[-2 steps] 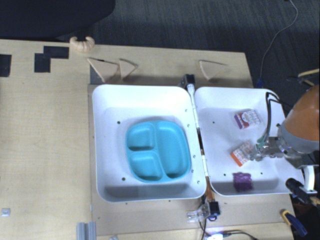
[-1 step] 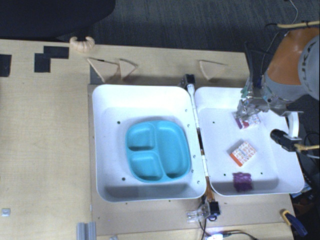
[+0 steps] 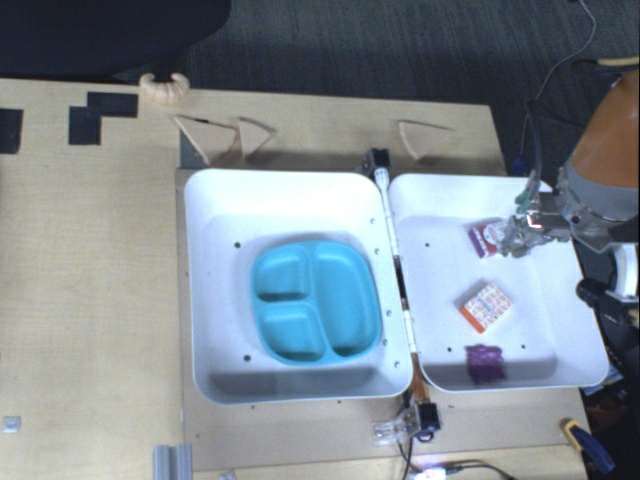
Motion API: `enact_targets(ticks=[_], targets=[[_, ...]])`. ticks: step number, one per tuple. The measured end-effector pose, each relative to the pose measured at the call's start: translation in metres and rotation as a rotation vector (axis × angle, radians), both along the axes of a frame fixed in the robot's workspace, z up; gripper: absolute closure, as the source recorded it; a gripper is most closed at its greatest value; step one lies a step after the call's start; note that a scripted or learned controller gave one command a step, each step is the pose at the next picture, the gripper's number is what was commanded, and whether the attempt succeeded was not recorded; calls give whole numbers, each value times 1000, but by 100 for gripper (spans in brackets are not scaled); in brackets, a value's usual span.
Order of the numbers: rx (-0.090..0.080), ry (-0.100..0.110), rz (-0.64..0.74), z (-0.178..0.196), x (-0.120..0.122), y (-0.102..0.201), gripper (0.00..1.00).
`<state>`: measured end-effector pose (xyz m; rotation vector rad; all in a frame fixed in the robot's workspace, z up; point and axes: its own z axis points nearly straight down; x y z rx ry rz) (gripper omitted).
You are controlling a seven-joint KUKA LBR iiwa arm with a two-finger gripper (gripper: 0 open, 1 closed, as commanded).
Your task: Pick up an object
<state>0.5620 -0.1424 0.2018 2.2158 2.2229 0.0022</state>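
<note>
Gripper [image 3: 520,230] low in right bin [image 3: 560,368], at small pink-and-white packet [image 3: 484,239] near far wall; jaw state cannot be told; packet looks light, thin, crinkly, likely slippery — best pinched across its short width, not the flat face.

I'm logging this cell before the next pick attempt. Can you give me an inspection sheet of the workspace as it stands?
Surface: wooden bench bearing left bin and right bin.
Job's things: small packet, orange-white box, purple object, all in right bin.
Clutter: blue divided tray in left bin.
Grippers: gripper low beside the packet.
Cables: black cable at top right.
Surroundings: dark floor.
</note>
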Motion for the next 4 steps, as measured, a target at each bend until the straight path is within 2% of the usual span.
enact_targets(ticks=[1, 2, 3, 4], targets=[[1, 0, 1, 0, 0, 0, 0], [1, -2, -1, -115, -50, -3, 0], [-2, -10, 0, -104, -48, -3, 100], [2, 0, 2, -17, -74, 73, 100]])
